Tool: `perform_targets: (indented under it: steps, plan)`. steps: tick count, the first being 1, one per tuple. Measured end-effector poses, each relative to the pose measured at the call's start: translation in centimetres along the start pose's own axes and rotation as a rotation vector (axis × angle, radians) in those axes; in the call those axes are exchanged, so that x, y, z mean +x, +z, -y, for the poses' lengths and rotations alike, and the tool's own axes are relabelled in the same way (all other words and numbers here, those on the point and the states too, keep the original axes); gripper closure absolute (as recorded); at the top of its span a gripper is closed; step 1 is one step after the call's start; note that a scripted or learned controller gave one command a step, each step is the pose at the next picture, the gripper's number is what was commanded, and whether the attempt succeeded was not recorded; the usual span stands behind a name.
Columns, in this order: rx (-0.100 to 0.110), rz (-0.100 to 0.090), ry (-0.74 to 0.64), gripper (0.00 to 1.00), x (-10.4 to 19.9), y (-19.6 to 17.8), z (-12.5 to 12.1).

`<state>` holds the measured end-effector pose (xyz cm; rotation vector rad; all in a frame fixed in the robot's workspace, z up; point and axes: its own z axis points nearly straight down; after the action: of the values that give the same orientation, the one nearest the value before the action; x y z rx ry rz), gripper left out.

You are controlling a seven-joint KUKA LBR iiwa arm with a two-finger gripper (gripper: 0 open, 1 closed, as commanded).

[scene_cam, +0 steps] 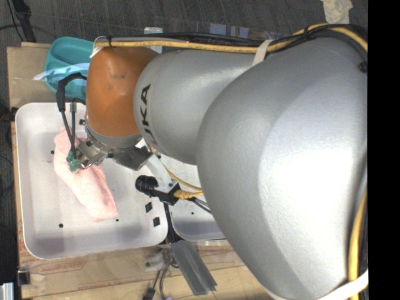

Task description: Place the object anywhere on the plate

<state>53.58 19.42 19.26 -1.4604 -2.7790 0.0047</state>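
Seen from above at a slant, the grey arm point(262, 124) with its orange band point(115, 89) reaches from the right over the left white bin point(34, 230). Whether its gripper is open or closed cannot be told. A pink cloth point(87, 183) lies flat in that bin, beneath the wrist. A teal object point(65, 55) sits beyond the bin's far edge. The right bin point(194, 230) is mostly hidden by the arm.

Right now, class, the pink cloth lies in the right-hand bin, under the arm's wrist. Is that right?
Not quite. In the camera view the pink cloth lies in the left-hand bin, not the right-hand one. The rest holds: it sits under the arm's wrist.
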Motion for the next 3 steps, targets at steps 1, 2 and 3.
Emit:
perform_targets:
  steps: [1, 2, 3]
  plan:
    - [0.001, -0.001, -0.093, 1.0, -5.0, 3.1, 1.7]
    - [-0.002, 0.001, -0.12, 1.0, 2.4, 0.1, 0.3]
    - [-0.004, 0.003, -0.471, 1.0, -5.5, -1.5, 1.7]
